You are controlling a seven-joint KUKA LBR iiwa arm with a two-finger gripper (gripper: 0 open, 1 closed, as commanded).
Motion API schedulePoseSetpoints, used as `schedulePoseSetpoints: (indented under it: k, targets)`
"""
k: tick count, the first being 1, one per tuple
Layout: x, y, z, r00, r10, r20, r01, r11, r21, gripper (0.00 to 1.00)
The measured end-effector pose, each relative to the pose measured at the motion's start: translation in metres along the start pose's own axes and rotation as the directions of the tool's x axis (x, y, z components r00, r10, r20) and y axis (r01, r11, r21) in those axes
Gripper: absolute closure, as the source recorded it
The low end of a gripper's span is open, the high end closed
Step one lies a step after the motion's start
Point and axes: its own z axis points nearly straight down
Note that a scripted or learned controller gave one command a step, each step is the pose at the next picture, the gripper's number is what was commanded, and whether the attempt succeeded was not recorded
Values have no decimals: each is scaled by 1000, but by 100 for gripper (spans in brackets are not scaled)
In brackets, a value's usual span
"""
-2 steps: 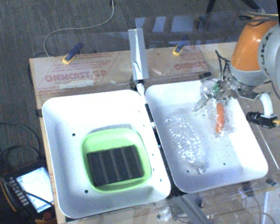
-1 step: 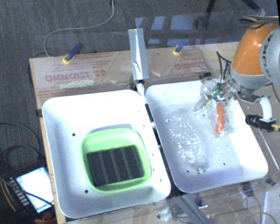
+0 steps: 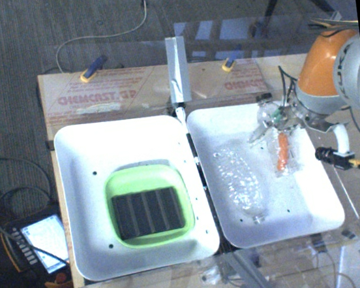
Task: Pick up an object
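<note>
Stage: pick unfinished | tool point(image 3: 275, 117) low in right bin point(image 3: 320, 210), over clear bag holding orange item point(image 3: 284, 152) | we cannot tell its grip | lift remains, we judge.

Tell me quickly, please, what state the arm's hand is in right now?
Hand: cannot be told. It sits at the far side of the right bin, beside a clear bag holding something orange.
</note>
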Motion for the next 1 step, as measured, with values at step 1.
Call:
schedulePoseSetpoints:
  k: [1]
  targets:
    - [1, -5, -1, 1000, 12, 5, -12, 1000, -12, 0]
